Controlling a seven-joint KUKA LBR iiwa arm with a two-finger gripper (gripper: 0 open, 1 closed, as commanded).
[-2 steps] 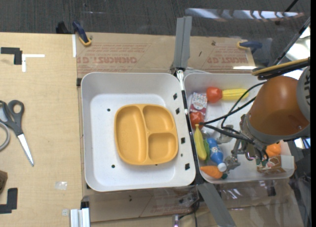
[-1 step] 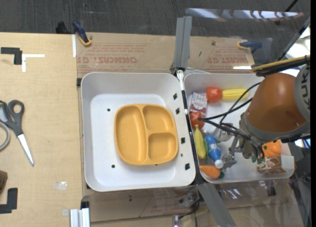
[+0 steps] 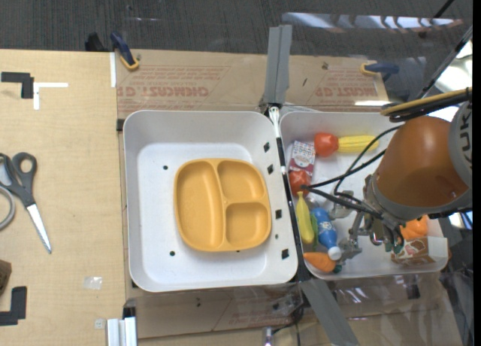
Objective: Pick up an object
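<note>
My gripper [image 3: 366,233] hangs low in the right bin [image 3: 353,120], below the orange band of the arm [image 3: 421,164]. It is just right of a blue object [image 3: 323,226] and a yellow banana [image 3: 304,218], and above an orange carrot [image 3: 321,262] at the bin's front. A small carton [image 3: 418,250] and an orange piece [image 3: 415,227] lie to its right, partly hidden by the arm. At the back of the bin are a red-and-white packet [image 3: 303,154], a red tomato [image 3: 325,143] and a yellow corn cob [image 3: 358,142].
The left bin [image 3: 143,186] holds a yellow three-compartment plate [image 3: 222,204]. Scissors [image 3: 28,194] lie on the bench at far left. Cables run from the arm across the right bin. A grey divider post [image 3: 276,66] stands between the bins at the back.
</note>
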